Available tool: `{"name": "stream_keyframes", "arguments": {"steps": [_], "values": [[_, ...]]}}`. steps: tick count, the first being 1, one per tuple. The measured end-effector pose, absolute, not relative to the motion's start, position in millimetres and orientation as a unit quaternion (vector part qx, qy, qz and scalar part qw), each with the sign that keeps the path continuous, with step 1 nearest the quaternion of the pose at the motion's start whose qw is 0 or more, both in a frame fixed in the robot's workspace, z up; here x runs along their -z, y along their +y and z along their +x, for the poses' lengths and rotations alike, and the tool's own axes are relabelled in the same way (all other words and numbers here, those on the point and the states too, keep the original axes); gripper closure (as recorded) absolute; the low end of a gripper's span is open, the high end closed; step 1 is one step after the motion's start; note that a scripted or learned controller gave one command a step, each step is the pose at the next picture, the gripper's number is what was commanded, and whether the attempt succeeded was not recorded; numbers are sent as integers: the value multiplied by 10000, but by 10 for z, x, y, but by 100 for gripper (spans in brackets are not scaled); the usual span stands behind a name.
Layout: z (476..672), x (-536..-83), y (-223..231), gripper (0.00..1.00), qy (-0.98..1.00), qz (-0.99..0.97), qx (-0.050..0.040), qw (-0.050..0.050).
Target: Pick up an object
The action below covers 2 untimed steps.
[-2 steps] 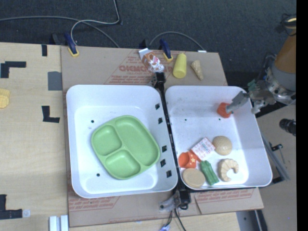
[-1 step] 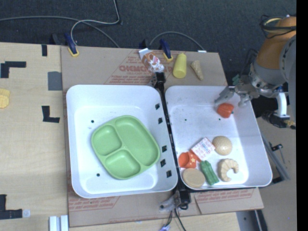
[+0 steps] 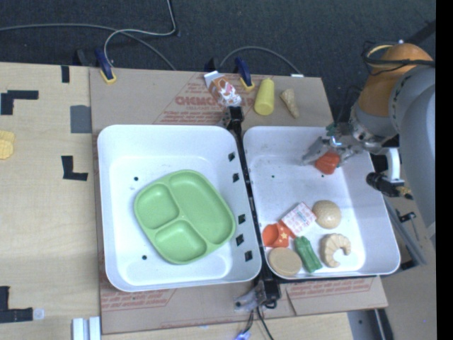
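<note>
My gripper (image 3: pixel 323 154) hangs over the far part of the right bin (image 3: pixel 368 211), reaching in from the right. A small red round object (image 3: pixel 328 164) sits between its fingers, and the gripper is shut on it. Near the bin's front lie a red pepper piece (image 3: pixel 274 234), a white and red packet (image 3: pixel 300 218), a beige bun (image 3: pixel 326 213), a croissant (image 3: pixel 335 248), a green piece (image 3: pixel 307 253) and a tan disc (image 3: pixel 285 262).
The left bin (image 3: pixel 120 161) holds a green divided plate (image 3: pixel 184 214). Behind the bins on the cardboard stand a yellow bottle (image 3: pixel 264 96), a small cone (image 3: pixel 290 103) and a little carton (image 3: pixel 221 87). Cables run across the dark floor behind.
</note>
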<state>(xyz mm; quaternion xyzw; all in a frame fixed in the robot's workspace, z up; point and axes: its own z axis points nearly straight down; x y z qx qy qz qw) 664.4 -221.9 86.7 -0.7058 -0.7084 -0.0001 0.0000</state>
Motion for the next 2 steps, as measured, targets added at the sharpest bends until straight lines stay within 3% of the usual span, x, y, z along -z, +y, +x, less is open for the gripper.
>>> {"name": "stream_keyframes", "arguments": {"steps": [1,2], "values": [[6651,-971,-2227,100,-7089,-7053,-6,-34],[6690,-1231,-1386,100,-7082,-7060,6,4]]}}
